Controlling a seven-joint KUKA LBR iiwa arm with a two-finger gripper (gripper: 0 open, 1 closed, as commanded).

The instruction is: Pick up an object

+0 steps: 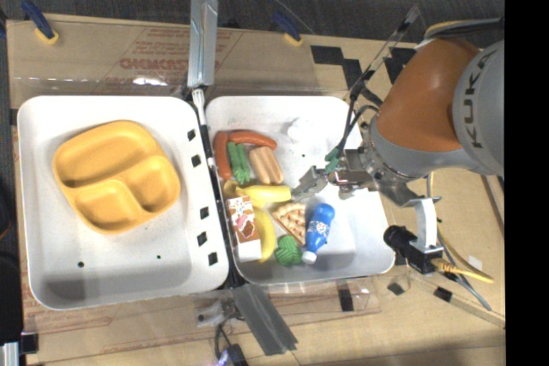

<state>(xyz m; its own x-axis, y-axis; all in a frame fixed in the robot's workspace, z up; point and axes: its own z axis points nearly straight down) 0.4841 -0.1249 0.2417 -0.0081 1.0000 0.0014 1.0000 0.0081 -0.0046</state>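
Note:
My gripper (310, 181) hangs over the middle of the right bin (371, 246), reaching in from the right. It sits just above the yellow banana (268, 195) and the pizza slice (292, 221), and nothing shows in its grasp. A blue bottle (318, 227) lies just below it. Further left lie a red sausage (246, 138), a hot dog bun (266, 165) and a green pepper (239, 164). A small carton (244, 226) and a green broccoli (288, 250) rest near the bin's front.
The left bin (51, 270) holds a yellow divided plate (116, 174). A grey divider rail (202, 39) runs between the bins. The arm's orange band (429, 99) looms over the right bin's right side, where the floor (317, 129) is bare.

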